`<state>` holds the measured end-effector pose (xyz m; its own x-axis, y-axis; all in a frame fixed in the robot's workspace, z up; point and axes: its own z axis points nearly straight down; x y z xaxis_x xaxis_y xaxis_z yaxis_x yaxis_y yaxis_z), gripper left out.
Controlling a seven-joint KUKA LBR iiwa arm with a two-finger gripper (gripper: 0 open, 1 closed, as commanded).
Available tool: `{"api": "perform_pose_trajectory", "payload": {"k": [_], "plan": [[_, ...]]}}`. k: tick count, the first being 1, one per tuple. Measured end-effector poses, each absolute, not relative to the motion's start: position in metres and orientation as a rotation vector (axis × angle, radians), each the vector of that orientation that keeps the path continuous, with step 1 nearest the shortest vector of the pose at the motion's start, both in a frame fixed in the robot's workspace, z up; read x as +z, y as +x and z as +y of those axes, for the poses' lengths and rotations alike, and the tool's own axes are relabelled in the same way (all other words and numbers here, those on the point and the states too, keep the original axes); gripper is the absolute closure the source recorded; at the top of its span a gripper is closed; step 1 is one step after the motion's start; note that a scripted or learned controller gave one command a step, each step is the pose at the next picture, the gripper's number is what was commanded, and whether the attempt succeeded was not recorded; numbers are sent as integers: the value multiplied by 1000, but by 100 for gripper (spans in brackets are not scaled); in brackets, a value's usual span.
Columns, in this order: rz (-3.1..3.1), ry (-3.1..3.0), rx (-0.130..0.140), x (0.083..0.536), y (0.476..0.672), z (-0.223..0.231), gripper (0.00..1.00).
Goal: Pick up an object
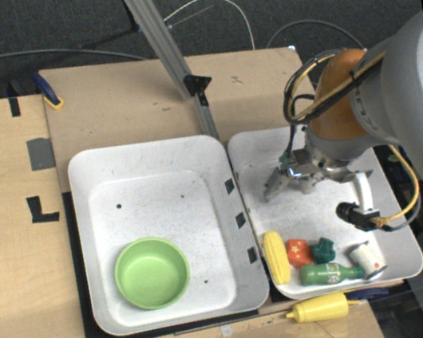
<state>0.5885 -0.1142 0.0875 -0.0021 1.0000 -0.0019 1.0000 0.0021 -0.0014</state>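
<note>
Fig.: two shallow white bins side by side, seen from above at a slant. The grey arm with orange band (363, 109) reaches in from the right; its two-finger gripper (277, 185) hangs over bare floor in the upper part of the right-hand white bin (252, 157). You see metal prongs splayed toward the left w/ nothing between them, so the pincer reads as open and empty.

Candidates sit along the near edge of that bin, well apart from the gripper: a yellow toy corn cob (276, 256), upright along the bin's left wall; just beside it a small orange-red lump (297, 252) and a small dark-green lump (322, 250); below those a green toy bottle lying on its side (329, 272); a small white cup-like piece (367, 257) at the right end.

Handling, as judgement: all look like light, stiff plastic toys, prob. smooth and a bit slippery. You get the best hold across the cob's narrow width, mid-length. The bottle may roll.

The round lime-green plastic bowl (152, 272) lies in the left-hand white bin (144, 156); its thin rim is an awkward hold.
</note>
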Motion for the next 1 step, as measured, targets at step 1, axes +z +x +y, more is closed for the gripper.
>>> {"api": "perform_pose_trajectory", "payload": {"k": [1], "plan": [[2225, 2218, -2, 99, 589, -113, 100]]}}
